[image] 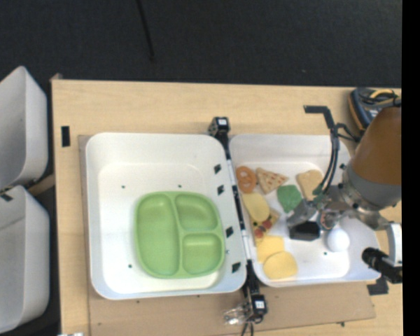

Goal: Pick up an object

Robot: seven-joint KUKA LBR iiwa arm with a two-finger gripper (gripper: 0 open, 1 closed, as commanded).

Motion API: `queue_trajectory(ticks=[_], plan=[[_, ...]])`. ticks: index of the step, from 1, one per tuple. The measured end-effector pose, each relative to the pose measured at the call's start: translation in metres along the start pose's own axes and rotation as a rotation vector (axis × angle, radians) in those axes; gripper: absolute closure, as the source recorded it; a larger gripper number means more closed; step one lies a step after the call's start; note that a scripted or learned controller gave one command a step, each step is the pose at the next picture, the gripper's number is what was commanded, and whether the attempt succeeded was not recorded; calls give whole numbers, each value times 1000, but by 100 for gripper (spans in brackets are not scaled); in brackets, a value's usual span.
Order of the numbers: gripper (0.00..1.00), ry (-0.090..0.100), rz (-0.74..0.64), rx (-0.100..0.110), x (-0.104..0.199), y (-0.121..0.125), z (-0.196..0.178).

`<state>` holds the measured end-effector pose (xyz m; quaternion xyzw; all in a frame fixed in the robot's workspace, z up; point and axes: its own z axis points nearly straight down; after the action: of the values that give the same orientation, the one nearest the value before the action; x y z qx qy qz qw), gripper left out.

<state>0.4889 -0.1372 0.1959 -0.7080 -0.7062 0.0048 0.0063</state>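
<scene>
- Tool (pixel 309 219) low in the right bin (pixel 294 144); its grip can't be judged.
- Just beside it: one green block (pixel 289 197), one white ball (pixel 337 241).
- Further left: two yellow rounds (pixel 276 257), perhaps touching.
- Left bin (pixel 108 159): one green tray (pixel 180 234).

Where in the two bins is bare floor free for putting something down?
Left bin: free above and left of the green plate. Right bin: a free strip along the far wall; below it, crowded with food pieces and the gripper.
</scene>
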Motion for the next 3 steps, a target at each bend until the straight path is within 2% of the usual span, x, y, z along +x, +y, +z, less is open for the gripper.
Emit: queue_trajectory(ticks=[1,2,3], plan=[[0,-2,-4,-11,0,3,-6],[0,-1,-2,-9,9,0,47],[0,-9,3,-27,4,5,78]])
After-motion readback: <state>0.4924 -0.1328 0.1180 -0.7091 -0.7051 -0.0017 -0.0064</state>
